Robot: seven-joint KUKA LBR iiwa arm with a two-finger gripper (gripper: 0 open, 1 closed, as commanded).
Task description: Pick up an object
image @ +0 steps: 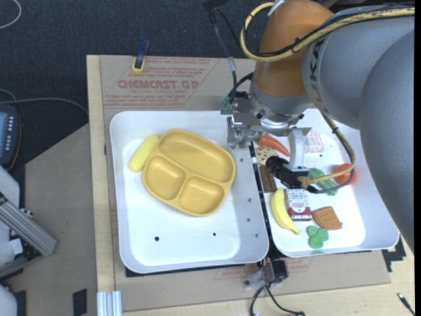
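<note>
My gripper (238,134) hangs over the divider between the two bins, near their far end, just past the yellow divided plate (187,171). Nothing visible is held in it. The plate lies in the left bin (131,242) with a yellow corn cob (143,153) against its left rim. In the right bin (368,232), closest to the gripper, are an orange-red pepper (273,143) and a brown spotted cookie (265,155). Nearer the front are a banana (283,210), a red-and-white sauce packet (299,203), a brown toast piece (327,217) and a green toy (318,237).
A green and orange vegetable toy (334,178) lies right of the middle of the right bin, and a white printed packet (314,142) lies behind it. The big grey arm covers the right bin's far right part. A cardboard sheet (158,81) lies behind the bins.
</note>
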